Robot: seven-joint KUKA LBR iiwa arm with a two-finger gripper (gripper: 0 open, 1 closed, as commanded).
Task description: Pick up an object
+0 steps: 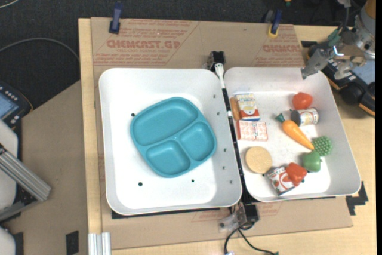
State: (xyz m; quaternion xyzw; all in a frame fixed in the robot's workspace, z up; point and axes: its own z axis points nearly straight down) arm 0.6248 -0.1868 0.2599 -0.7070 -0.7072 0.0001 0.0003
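- A brown cardboard sheet [179, 39] under the bins bore red print, readable in part as "CHEMCAST G P"; smaller lines beneath were too fine to read.
- The left bin [113, 128] held a teal divided plate [173, 136].
- The right bin [343, 146] held the objects: a small carton [245, 107] with an orange-and-white label, its writing too small to read, just above a red-printed packet [251, 130]; a round cracker [258, 159]; a carrot [295, 132]; a red-capped jar [304, 108]; a green bumpy toy [322, 144]; a green pepper [311, 160]; and a red-and-white can [282, 178] lying near the front wall.
- The gripper [313, 63] hung over the right bin's far right corner, apart from every object, holding nothing; whether it was spread or pressed together could not be told.
- Blue [115, 18] and yellow [275, 24] clamps pinned the sheet's far edge to the tabletop [358, 128].
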